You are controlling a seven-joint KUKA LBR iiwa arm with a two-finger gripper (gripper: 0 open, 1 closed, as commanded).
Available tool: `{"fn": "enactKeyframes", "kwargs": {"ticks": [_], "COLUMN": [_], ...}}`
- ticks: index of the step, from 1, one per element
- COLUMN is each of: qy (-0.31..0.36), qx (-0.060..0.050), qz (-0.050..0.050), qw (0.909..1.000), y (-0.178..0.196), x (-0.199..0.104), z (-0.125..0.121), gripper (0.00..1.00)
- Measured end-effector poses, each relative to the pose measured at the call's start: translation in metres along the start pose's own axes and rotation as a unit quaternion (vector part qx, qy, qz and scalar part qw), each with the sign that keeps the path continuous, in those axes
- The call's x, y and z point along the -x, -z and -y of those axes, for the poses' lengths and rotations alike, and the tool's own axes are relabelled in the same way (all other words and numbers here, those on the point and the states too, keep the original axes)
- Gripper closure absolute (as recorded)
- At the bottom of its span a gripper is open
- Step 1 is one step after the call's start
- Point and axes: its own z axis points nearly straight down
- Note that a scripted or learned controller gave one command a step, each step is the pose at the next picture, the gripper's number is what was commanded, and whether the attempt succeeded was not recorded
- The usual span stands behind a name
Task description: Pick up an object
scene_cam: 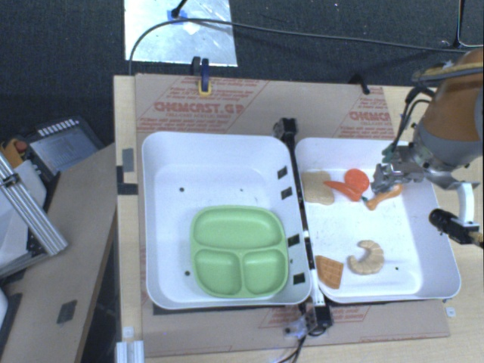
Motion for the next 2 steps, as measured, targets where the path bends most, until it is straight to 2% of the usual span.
{"fn": "enactKeyframes", "kwargs": {"ticks": [2], "qy": [0.001], "qx": [0.001], "qz": [0.000], "qw": [1.0000], "y": [0.023], "x": [-0.122], "z": [-0.006], "gripper": [1.00]}}
